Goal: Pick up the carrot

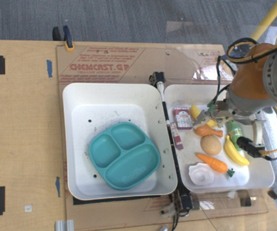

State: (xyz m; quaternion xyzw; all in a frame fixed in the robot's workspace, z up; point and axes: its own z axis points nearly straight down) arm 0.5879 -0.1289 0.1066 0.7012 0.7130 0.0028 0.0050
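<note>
While the gripper point(214, 113) is hovering over the far part of the right bin point(261, 179), the carrot point(213, 162) is lying untouched well on the near side of it.

The carrot is lying flat, not in the gripper: a smooth, tapered orange plastic cone with a small green top pointing away from the left bin point(76, 143). A rounded tan roll point(210, 145) and a glossy orange piece point(209, 131) are sitting between it and the gripper. A curved yellow banana point(237, 150) is lying on the arm's side of the roll, and a lumpy white piece point(201, 173) is sitting just beside the carrot's thick end. Whether the gripper is spread or pressed together I cannot tell, since the wrist is hiding it. A matte teal divided plate point(124, 154) is resting in the left bin.
</note>
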